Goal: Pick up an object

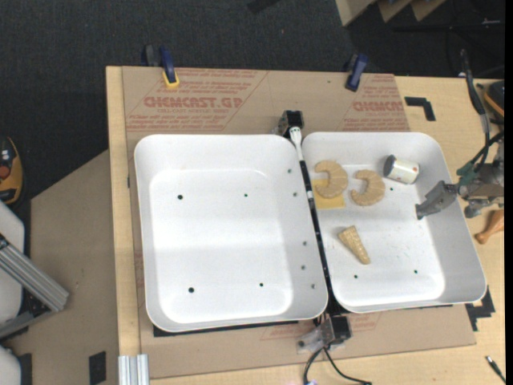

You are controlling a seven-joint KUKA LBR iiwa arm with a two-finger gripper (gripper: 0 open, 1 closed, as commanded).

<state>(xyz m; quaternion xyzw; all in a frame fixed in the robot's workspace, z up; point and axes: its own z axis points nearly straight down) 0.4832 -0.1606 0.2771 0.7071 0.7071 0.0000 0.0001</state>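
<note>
- Bench: brown board [240, 95] printed with red lettering, two blue clamps at its far edge, dark carpet beyond; it bears two shallow white bins side by side.
- Claw [429, 203]: dark grey, low over the right rim of the right bin [449, 279]; whether its tips are spread or pressed together cannot be told at this size, and nothing shows between them.
- Left bin [216, 231]: count one, well to the left of the claw, past the divider.
- Tan crescent pieces: count two. One crescent [369, 188] lies near the claw, to its left; the other crescent [329, 180] lies further left, close to the divider, on a yellow flat piece [330, 201]. Judged light, stiff, matt rather than slippery; best taken across the narrow arm of the curve, not across the open mouth.
- Tan cone-like wedge [354, 244]: count one, left of the claw and nearer the camera. Judged light and rigid; the taper may squeeze it out of a pinch, so the thicker end is the better hold.
- Small white cylinder [401, 169] with a grey end: count one, nearest the claw, just left and further back. Judged light, hard, smooth, apt to roll; grasp across its round sides.
- Yellow flat piece: count one; thin, hard to get under.
</note>
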